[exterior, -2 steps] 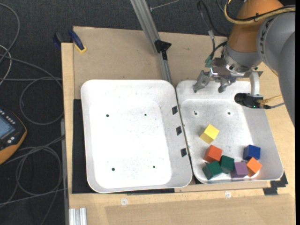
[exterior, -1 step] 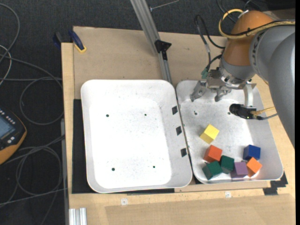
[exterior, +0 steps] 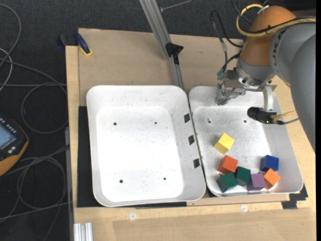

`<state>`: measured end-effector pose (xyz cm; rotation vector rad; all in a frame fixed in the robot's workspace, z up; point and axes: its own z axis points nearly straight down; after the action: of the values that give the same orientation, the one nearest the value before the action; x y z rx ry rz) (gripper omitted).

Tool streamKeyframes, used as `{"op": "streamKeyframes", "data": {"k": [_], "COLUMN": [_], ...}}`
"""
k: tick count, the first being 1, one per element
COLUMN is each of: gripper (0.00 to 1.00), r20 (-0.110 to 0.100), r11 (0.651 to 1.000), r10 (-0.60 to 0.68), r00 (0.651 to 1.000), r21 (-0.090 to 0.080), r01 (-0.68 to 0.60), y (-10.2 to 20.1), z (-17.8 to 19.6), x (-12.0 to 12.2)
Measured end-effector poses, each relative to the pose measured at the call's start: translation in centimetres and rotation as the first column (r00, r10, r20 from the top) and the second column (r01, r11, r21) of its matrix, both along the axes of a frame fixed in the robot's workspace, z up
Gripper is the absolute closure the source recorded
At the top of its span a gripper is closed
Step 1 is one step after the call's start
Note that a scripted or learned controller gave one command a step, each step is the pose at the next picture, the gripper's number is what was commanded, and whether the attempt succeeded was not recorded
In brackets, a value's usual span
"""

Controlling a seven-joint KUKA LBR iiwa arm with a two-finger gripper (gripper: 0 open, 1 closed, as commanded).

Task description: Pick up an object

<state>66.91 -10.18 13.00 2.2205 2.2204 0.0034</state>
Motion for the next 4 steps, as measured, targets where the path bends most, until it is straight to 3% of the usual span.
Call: {"op": "streamKeyframes", "data": {"k": [3, 4], "gripper": [1.0, 1.0], "r20": [0.005, -0.003], "r11": [1.0, 1.0], "r10": [0.002, 0.006], "r00": [1.0, 1.0], "r21": [-0.002, 0.001], "r01": [-0.002, -0.006], "y": [0.4, 5.3], "z": [14.5, 14.9], "x": [-0.6, -2.3]}}
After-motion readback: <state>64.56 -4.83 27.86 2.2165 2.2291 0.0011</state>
